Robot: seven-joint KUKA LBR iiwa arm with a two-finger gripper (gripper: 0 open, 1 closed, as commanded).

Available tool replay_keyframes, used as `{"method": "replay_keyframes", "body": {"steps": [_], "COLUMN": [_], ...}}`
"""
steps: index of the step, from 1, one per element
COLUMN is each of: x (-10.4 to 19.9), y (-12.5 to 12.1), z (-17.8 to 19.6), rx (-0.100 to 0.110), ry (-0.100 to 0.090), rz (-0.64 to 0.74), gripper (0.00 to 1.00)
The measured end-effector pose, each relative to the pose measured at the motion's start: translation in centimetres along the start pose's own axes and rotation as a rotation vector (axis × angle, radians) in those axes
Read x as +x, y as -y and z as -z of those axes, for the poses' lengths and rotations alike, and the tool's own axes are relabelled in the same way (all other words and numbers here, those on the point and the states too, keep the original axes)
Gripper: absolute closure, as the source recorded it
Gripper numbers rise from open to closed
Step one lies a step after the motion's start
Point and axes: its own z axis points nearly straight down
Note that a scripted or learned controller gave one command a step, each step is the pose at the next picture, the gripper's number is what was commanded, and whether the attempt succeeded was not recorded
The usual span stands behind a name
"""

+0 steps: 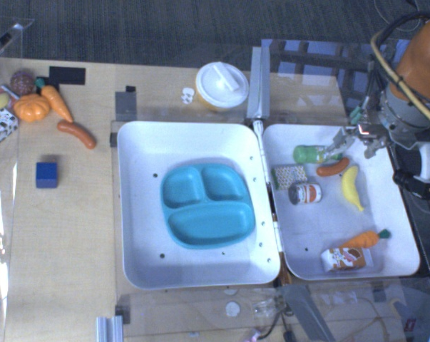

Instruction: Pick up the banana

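Banana [352,188] lies in the right bin [407,262], toward its right wall, long axis running roughly far-to-near, flat on the bin floor, nothing gripping it. Its far tip sits just beside the right end of a toy sausage [333,167]; can't tell if they touch.

Hand [360,135] hangs over the far-right part of the right bin, above and beyond the banana, clear of it. Fingers look spread with nothing between them, though the metalwork there is small and cluttered. Grey arm with orange band [421,63] comes in over the bin's far-right corner.

Other contents of the right bin: green bottle [309,153] lying on its side near the far wall, just left of the sausage; checkered packet [289,174] near the left wall; small can [305,193] on its side just below it, left of the banana and apart from it; toy carrot [362,239] and a small carton [343,259] near the near-right corner, touching or nearly so.

Left bin [140,262] holds a blue sectioned plate [207,205] in the middle.

On the desk [58,262]: white lidded bowl [222,85] beyond the left bin's far edge; blue cube [47,174], another sausage [77,134], a carrot [55,101] and a small pumpkin [32,108] toward the far-left corner.
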Motion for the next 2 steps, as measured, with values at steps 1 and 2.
{"method": "replay_keyframes", "body": {"steps": [1,2], "x": [-1.6,-3.8], "y": [0.6,3.2], "z": [-9.3,-11.9], "rx": [-0.022,-0.008], "ry": [0.006,0.002], "rz": [0.046,0.170], "gripper": [0.00,0.00]}}
